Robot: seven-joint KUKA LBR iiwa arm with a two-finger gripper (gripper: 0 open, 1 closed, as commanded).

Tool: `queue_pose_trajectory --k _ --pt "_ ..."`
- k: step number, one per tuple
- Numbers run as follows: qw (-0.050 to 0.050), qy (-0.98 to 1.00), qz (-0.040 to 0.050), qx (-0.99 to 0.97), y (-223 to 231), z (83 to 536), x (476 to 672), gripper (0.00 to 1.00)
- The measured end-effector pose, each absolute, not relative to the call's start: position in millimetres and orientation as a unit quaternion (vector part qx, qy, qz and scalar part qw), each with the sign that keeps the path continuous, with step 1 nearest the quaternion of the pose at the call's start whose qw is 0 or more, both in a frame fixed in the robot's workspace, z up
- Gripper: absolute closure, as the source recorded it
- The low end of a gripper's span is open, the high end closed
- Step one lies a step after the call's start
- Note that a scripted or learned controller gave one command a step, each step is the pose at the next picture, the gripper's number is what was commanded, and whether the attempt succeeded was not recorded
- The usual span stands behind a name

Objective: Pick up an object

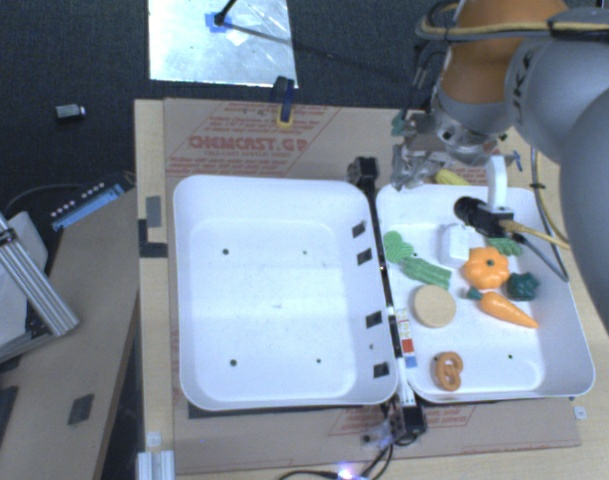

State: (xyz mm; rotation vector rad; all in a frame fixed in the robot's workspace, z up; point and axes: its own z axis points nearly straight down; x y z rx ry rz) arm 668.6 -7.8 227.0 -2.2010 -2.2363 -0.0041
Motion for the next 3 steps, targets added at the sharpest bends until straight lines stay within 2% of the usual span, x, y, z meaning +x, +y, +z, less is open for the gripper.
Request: queue_pose_trajectory --k 1,2,3 --pt "0.002 -0.712 -0.0007 -0.702 85 182 667.6 1.00" --pt "-0.001 -0.712 -0.0036 -0.702 195 224 668.4 1.00" --pt "0.000 -0.707 0.0013 -0.707 166 202 631.2 1.00"
